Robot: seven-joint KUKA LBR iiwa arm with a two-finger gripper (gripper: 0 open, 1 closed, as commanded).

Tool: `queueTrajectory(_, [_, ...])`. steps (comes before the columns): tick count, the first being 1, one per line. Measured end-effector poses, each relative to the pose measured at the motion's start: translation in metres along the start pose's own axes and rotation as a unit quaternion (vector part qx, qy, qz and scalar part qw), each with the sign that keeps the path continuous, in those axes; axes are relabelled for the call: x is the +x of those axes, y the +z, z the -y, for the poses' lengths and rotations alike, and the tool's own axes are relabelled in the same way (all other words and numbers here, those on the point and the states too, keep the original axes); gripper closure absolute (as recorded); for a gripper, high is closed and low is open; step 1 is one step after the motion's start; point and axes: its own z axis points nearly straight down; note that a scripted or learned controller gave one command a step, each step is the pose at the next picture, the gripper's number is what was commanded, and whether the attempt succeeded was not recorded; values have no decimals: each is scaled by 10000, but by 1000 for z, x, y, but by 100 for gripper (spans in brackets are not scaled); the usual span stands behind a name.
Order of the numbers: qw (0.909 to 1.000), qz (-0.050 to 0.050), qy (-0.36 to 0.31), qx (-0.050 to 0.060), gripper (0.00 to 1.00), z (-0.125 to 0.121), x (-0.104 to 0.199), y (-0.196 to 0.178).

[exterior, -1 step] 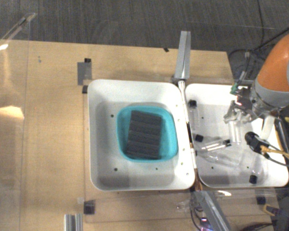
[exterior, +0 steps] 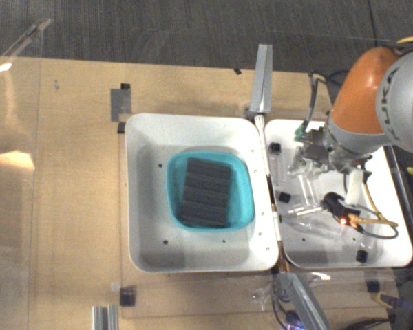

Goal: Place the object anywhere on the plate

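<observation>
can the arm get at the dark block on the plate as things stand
Probably yes: the dark block lies uncovered on the teal plate in the left bin, open from above; the gripper is over the right bin.

Dark ribbed block [exterior: 206, 192] on teal plate [exterior: 242, 192] — left bin [exterior: 141, 205]; arm [exterior: 372, 102] over right bin [exterior: 392, 253].

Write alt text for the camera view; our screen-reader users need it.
A dark ridged block lies on a turquoise plate in the left white bin. The arm's tool hangs over the right bin.
</observation>
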Motion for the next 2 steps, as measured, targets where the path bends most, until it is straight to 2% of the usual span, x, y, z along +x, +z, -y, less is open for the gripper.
queueTrajectory(1, [9979, 0, -649, 5, 100, 25, 31, 1])
queueTrajectory(2, [9979, 1, -646, 4, 0, 25, 30, 0])
